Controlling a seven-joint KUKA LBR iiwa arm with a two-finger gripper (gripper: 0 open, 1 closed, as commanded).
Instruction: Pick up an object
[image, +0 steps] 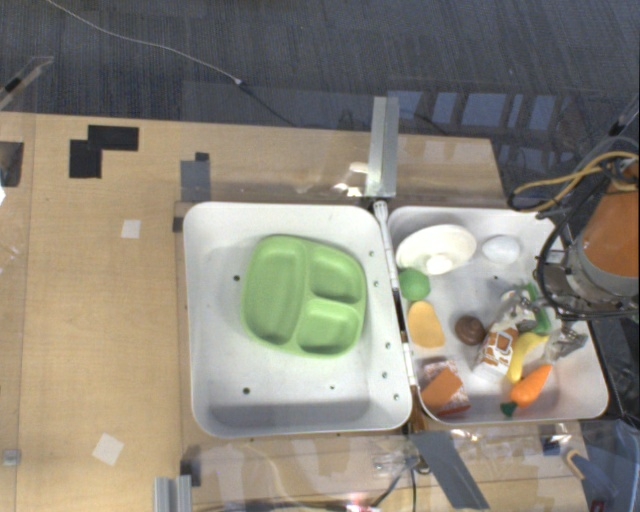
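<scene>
**Arm low over the crowded right bin**

The bench (90, 330) is a pale wood surface, and the two white bins sit on it side by side. The left bin (215, 400) carries a green divided tray (303, 294), three compartments, lying slightly skewed near the middle of the bin.

The right bin (590, 400) is the busy one. The grey arm (610, 240) comes in from the right, its orange band over the bin's right rim with yellow and black cables looping above it. Below the wrist the gripper (530, 312) reaches down into the cluster of toys in the right half of the bin. From where I stand the metal fingers blur into the things under them, so I cannot tell how they are set, nor whether anything sits between them.

A white bowl (436, 247) lies toward the far-left corner of that bin, with a smaller white round piece (500, 247) beside it. Next to the dividing wall there is a green ball (414, 284), and just below it a yellow-orange oval fruit (426, 324). A reddish-brown block (444, 388) rests at the near-left corner. A small brown ball (470, 329) sits mid-bin. Just by the gripper lie a printed carton (497, 350), a yellow banana-like piece (524, 354), and an orange carrot (530, 384) with a green end, all packed close together.
</scene>
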